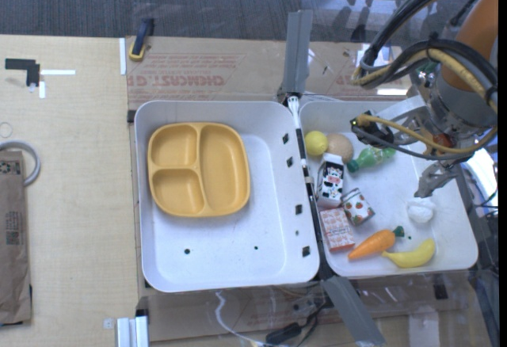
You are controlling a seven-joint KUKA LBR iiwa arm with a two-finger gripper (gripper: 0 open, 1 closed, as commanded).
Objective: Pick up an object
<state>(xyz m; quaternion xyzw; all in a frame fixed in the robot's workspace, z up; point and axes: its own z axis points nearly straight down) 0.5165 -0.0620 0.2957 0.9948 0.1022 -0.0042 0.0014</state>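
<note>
Tool hovers above white object at right bin's 3 o'clock | grip state: cannot tell | nothing lifted; pick pending

A pale wooden worktop carries two shallow white bins side by side: the left bin and the right bin, their inner rims touching. A flattened cardboard sheet with red printing lies under the bins' far edge. On the worktop's left side rest a brown paper bag, a grey ring, and a black bracket with white tape.
</note>
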